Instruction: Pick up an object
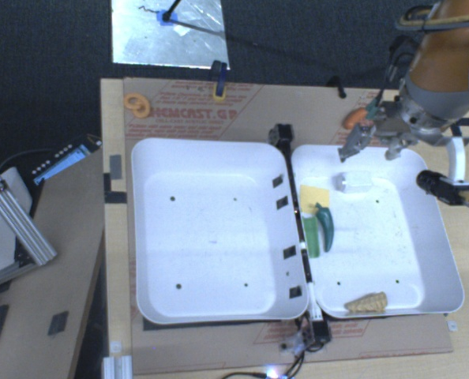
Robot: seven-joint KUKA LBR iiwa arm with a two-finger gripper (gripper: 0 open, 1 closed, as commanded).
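Observation:
My gripper [373,148] hangs above the far edge of the right bin [424,243], its two fingers spread apart with nothing between them. Just below it in that bin lies a small pale translucent block [353,182]. Against the bin's left wall sit a yellow piece [313,195], a green stick [311,237] and a dark teal pepper-shaped toy [326,227]. A tan ridged object [366,302] rests near the bin's front edge.
The left bin [211,227] stands beside the right one, joined by a black hinge strip [294,219]. An orange object [354,118] lies on the cardboard behind the gripper. An orange ring [137,105] and a blue-yellow clip [219,81] lie at the back.

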